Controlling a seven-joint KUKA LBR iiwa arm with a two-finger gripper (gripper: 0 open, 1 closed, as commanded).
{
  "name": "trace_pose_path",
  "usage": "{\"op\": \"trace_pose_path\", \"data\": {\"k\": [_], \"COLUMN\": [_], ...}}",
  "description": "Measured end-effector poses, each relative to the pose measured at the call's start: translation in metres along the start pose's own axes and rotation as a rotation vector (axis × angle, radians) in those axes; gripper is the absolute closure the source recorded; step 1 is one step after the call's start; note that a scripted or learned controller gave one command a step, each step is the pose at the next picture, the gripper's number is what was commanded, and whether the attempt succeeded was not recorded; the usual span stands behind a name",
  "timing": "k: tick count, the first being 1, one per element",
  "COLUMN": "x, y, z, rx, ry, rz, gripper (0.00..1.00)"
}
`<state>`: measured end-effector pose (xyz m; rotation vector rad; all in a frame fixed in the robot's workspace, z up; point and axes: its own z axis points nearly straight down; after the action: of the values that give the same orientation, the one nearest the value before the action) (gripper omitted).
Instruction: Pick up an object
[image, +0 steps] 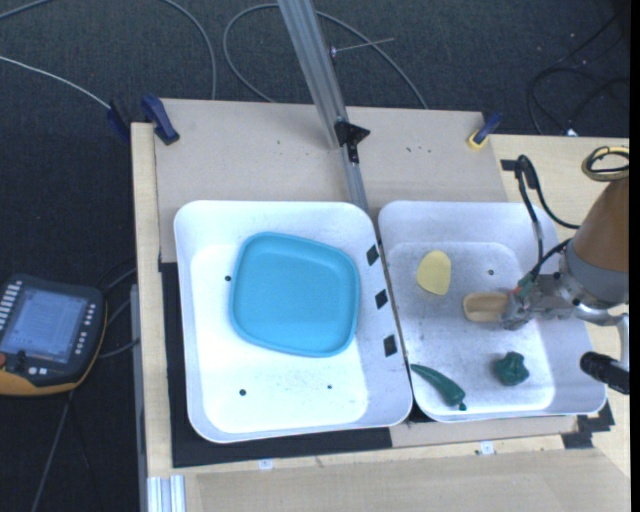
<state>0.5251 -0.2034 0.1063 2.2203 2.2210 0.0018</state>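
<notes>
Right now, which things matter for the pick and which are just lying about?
Job: gripper; tan block at its tip; yellow piece, green pepper, dark green lump, all in the right bin.
Lying about: blue plate, left bin, pendant, cables.

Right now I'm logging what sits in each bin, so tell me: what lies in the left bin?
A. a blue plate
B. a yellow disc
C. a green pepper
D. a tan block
A: the blue plate lies alone in the left bin, while the yellow disc, green pepper and tan block are all in the right bin.
</notes>
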Motion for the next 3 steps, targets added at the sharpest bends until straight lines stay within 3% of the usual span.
{"op": "trace_pose_path", "data": {"k": [3], "x": [0.010], "y": [0.003], "z": [-0.157], "rx": [-0.004], "ry": [-0.001], "rz": [-0.001], "gripper": [1.00]}}
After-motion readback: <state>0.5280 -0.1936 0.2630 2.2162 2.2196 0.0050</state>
